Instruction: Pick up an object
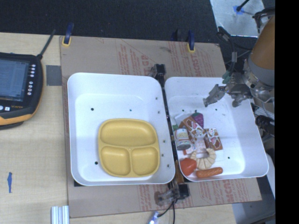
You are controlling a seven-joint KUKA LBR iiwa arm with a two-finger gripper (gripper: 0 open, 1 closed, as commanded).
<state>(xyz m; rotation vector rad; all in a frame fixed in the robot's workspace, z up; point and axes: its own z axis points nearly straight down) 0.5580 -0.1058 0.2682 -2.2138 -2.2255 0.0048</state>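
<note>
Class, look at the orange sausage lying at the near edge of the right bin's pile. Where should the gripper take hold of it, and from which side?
Grip the sausage across its middle, coming straight down from above. It lies flat and long, running left to right, so the fingers should close across its narrow width, front to back. Its left end sits against the red tomato and the bin's front wall is close, so a sideways approach looks cramped.

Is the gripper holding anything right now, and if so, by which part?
Nothing is held. The gripper hangs over bare floor at the back of the right bin, apart from the toy food pile.
</note>
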